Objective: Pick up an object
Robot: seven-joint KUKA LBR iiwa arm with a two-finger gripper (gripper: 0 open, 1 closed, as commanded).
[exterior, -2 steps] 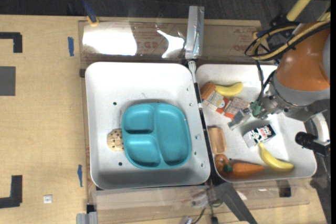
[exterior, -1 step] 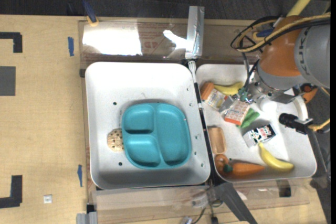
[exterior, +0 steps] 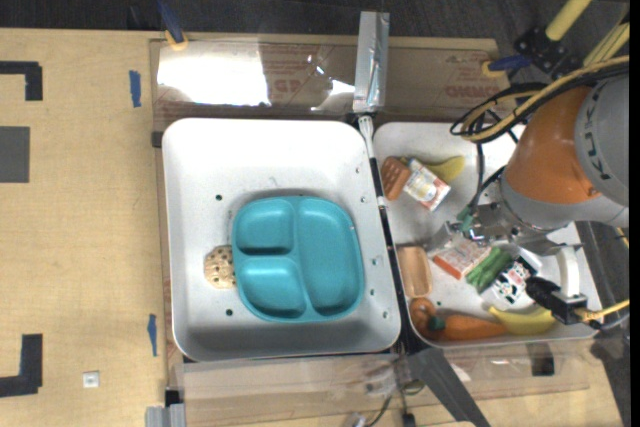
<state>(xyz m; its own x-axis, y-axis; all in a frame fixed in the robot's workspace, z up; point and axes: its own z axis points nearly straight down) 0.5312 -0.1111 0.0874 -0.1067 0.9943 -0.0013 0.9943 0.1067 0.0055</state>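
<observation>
My gripper [exterior: 470, 227] hangs low over the middle of the right bin [exterior: 440, 129], above a heap of toy food. Just below it lie a green vegetable [exterior: 488, 267] and a red and white packet [exterior: 455, 262]. A brown sausage [exterior: 396, 178] and a small white box [exterior: 426, 187] lie up and to the left of it. An orange carrot [exterior: 465, 325] and a yellow banana [exterior: 525, 318] rest along the bin's front wall. The wrist hides what sits directly beneath the gripper.
The left bin [exterior: 200, 147] bears a teal divided tray [exterior: 300, 255] with a speckled cookie [exterior: 218, 266] at its left side. A tan bread piece [exterior: 413, 271] lies by the wall between the bins. Cables and the arm's orange band [exterior: 550, 165] crowd the right.
</observation>
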